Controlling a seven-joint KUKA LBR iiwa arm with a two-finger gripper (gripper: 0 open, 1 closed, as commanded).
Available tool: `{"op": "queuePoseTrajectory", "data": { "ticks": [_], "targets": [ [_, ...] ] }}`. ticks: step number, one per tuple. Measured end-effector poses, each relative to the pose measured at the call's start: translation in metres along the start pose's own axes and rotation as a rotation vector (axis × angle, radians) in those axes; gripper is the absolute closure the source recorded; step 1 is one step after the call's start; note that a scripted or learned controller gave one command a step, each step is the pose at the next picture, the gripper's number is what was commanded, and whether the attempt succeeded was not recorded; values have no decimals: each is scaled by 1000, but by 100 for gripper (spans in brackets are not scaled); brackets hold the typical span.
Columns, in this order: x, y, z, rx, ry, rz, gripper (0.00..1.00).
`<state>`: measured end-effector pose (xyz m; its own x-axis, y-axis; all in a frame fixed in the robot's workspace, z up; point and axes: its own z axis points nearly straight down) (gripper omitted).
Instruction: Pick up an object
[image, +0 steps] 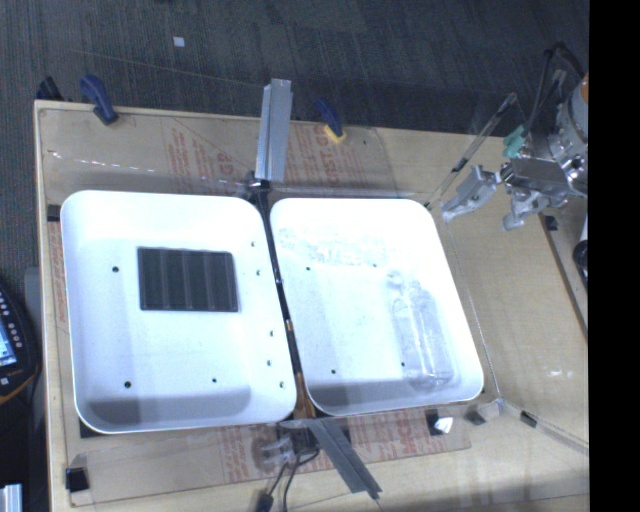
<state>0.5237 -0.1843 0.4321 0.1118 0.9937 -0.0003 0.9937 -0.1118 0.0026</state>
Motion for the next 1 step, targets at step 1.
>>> {"op": "queuePoseTrajectory", "data": {
  "ticks": [1],
  "targets": [
    [-1, 6, 86, 5, 0, -68, 0]
  ]
}}
